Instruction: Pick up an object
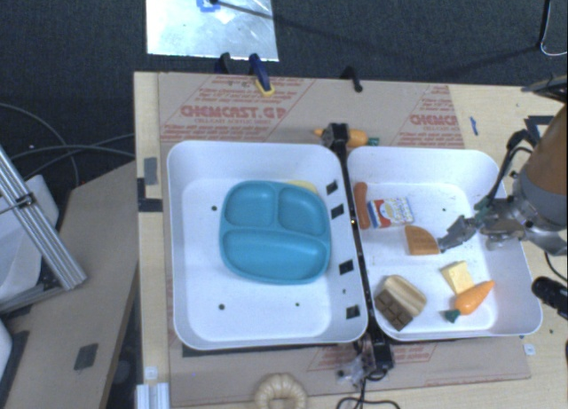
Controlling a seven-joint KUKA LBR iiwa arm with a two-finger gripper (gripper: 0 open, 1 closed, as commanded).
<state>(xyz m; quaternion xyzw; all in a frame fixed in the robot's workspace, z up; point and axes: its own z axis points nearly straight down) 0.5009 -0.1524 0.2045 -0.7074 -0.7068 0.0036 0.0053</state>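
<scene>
The right bin (pixel 479 166) holds several toy foods. A red sausage (pixel 360 202) lies by the divider, with a small white carton (pixel 390 212) beside it. A brown wedge (pixel 421 240) sits in the middle, and a yellow cheese block (pixel 457 275), an orange carrot (pixel 474 296) and a brown layered block (pixel 398 301) lie toward the front. My gripper (pixel 455 232) reaches in from the right, low over the bin floor, just right of the brown wedge and above the cheese block. Nothing shows as held in it.
The left bin (pixel 191 221) bears a blue divided plate (pixel 273 231), with a yellow piece (pixel 304 185) peeking out behind it. A black divider (pixel 348 221) with clips joins the bins. The grey arm (pixel 541 190) crosses the right bin's right rim.
</scene>
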